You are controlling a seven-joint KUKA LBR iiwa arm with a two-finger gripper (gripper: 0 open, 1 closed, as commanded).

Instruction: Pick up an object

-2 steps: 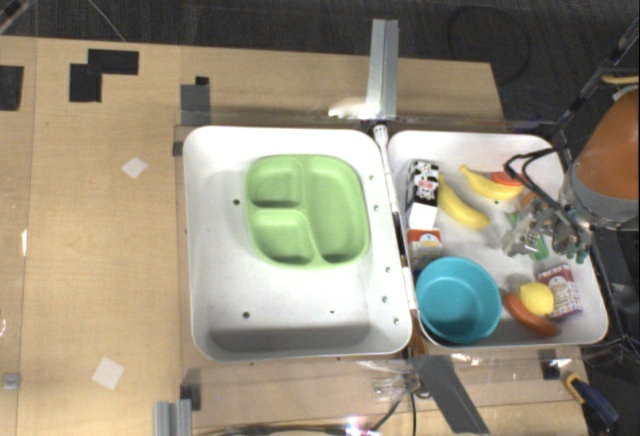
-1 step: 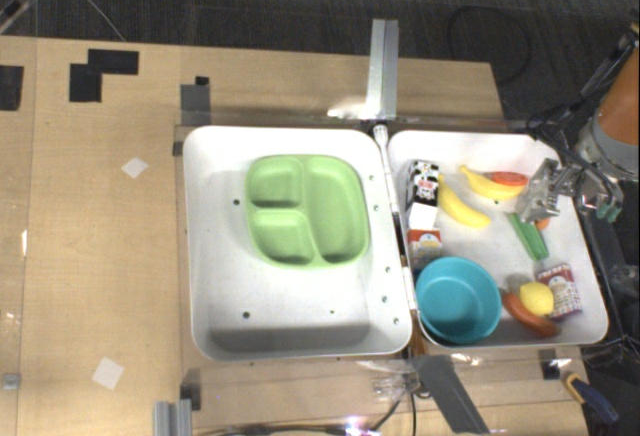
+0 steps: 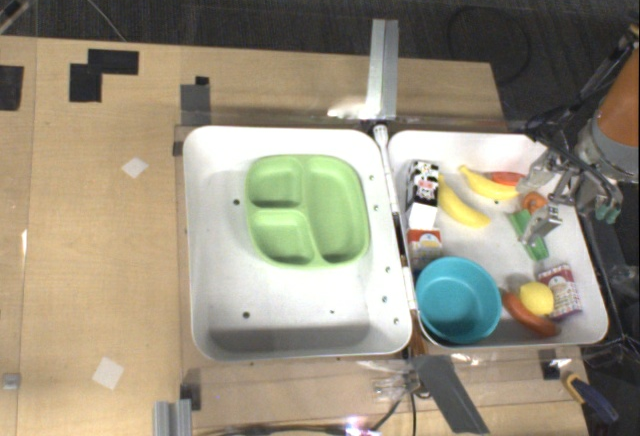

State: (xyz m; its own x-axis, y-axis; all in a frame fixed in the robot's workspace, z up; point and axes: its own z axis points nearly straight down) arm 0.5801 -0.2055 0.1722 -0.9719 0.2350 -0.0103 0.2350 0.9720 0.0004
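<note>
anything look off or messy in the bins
Nothing spilled or broken. The right bin is crowded: two bananas, cartons, a blue bowl and small toys lie jumbled close together, and the bowl sits hard against the bin's near corner. The green divided plate lies alone, slightly askew, in the left bin.

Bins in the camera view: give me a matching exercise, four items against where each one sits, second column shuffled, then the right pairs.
Items:
1. green divided plate
2. blue bowl
3. bananas
4. gripper

Places:
A. front of the right bin, by the divider
B. over the right bin's far right edge
C. middle of the left bin
D. back half of the right bin, right of a black-and-white carton

Pairs: 1-C, 2-A, 3-D, 4-B
</note>
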